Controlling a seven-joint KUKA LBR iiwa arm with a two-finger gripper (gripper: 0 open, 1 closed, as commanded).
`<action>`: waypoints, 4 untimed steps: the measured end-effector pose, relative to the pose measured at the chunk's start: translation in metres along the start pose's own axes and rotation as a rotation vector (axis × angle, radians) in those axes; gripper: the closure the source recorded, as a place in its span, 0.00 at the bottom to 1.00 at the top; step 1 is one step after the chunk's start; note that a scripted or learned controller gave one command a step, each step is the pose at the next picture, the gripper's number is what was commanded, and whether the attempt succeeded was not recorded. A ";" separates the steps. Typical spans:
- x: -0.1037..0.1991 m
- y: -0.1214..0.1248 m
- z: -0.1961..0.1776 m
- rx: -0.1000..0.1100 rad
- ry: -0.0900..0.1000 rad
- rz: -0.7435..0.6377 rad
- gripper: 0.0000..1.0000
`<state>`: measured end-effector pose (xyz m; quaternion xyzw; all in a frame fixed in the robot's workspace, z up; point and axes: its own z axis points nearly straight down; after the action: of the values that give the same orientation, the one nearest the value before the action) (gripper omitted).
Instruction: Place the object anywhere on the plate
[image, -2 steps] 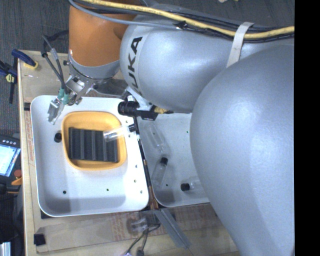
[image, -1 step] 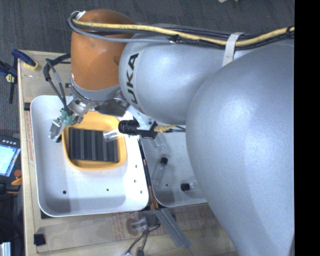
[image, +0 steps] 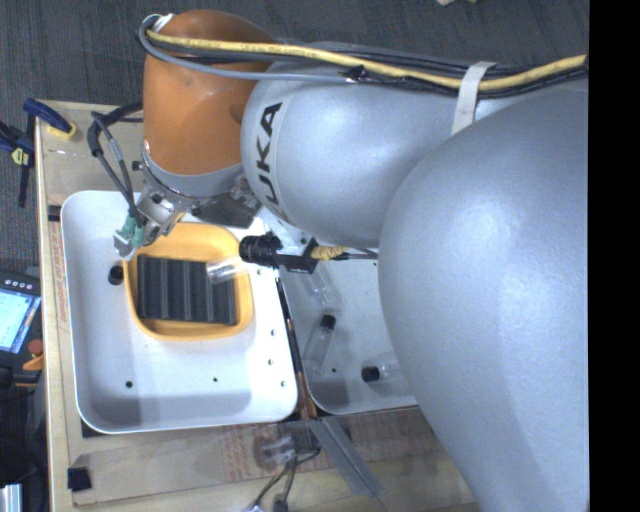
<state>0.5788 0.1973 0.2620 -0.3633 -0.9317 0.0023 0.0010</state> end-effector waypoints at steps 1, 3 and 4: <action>-0.065 0.035 -0.103 -0.006 -0.002 -0.191 1.00; -0.009 0.026 -0.181 -0.004 -0.004 -1.138 1.00; -0.008 0.027 -0.193 -0.004 -0.007 -1.140 1.00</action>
<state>0.6038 0.2122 0.4545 0.1971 -0.9804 0.0009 -0.0018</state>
